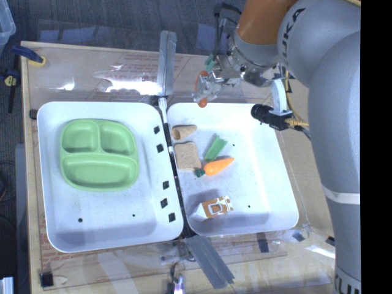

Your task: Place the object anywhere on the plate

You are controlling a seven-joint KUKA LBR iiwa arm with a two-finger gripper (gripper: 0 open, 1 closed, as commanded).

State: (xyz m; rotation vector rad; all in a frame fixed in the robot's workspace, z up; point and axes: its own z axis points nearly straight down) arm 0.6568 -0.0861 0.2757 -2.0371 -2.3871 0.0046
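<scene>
- Gripper (205, 94): above the far rim of the right bin (278, 188), near the divider between the bins.
- Fingers: pointing down-left, small orange-red bit at the tips; too small and blurred to tell if open, closed or holding anything.
- Arm (324, 60): in from the right, orange band (266, 8) just above the wrist, grey body covering the right side of the counter (92, 72).
- Black cylindrical part (269, 116) with cable hanging off the wrist, over the right bin's far right corner.
- Left bin (49, 213): green plate (98, 154), three compartments, two small at the far side and one long at the near side, nothing on it.
- Right bin contents, all apart from the plate:
  - small tan bread-roll piece (184, 131), far left corner, just beside the divider.
  - tan square toast-like slice (187, 156) just below the roll, near the left wall.
  - toy carrot (217, 165), orange body lying roughly level, tip to the right, green leaves (214, 147) fanning up from it; just right of the slice.
  - small orange-and-white toy item (217, 207), near side of the bin, well apart from the carrot; details unreadable.
- Row of black marks (164, 185) along the left bin's right wall beside the divider.
- Grey bar (166, 63) upright on the counter behind the divider; second grey bar (208, 261) at the near end.
</scene>
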